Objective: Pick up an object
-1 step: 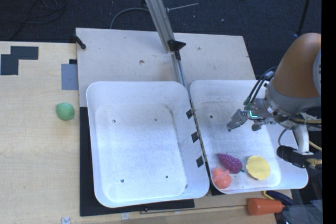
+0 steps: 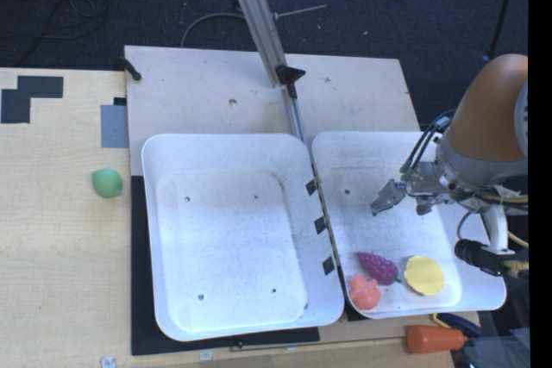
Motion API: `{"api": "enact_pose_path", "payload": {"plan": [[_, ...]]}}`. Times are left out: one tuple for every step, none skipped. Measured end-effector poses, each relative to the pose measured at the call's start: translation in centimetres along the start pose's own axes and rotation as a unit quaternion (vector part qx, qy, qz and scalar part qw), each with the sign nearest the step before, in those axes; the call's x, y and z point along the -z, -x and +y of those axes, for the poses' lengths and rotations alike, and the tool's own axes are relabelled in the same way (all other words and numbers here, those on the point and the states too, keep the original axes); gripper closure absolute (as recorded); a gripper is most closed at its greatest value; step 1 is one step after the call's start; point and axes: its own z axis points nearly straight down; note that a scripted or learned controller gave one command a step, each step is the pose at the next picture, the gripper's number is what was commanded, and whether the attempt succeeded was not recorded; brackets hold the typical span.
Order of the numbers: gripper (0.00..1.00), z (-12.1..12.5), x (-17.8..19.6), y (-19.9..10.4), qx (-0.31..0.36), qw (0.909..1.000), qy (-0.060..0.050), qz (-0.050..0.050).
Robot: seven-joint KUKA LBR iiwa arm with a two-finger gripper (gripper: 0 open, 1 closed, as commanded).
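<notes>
— Three objects lie in the right bin (image 2: pixel 345 159): purple grapes (image 2: pixel 378 266), yellow disc (image 2: pixel 424 275), orange piece (image 2: pixel 365 292). Pincer (image 2: pixel 385 201) state?
— Cannot tell. It hangs at 12 o'clock from the grapes, apart.
— Risk?
— Grapes touch the orange piece; descending off-centre could push both away.

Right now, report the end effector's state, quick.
End effector: over the right bin, nothing seen between its tips; open or closed cannot be told from this view.

Matt white plastic bins (image 2: pixel 226 152), lightly speckled; pale wood-grain surface (image 2: pixel 52 228) left of them; ribbed metal rail (image 2: pixel 259 17) behind, dull sheen.
</notes>
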Motion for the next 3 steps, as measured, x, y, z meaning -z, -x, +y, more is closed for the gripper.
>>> {"api": "enact_pose_path", "payload": {"plan": [[0.00, -0.8, -4.9, -0.6, 0.000, 1.0000, -0.002, 0.000], [0.00, -0.9, -10.0, -0.6, 0.000, 1.0000, -0.001, 0.000], [1.00, -0.9, -8.9, -0.5, -0.001, 1.0000, 0.000, 0.000]]}}
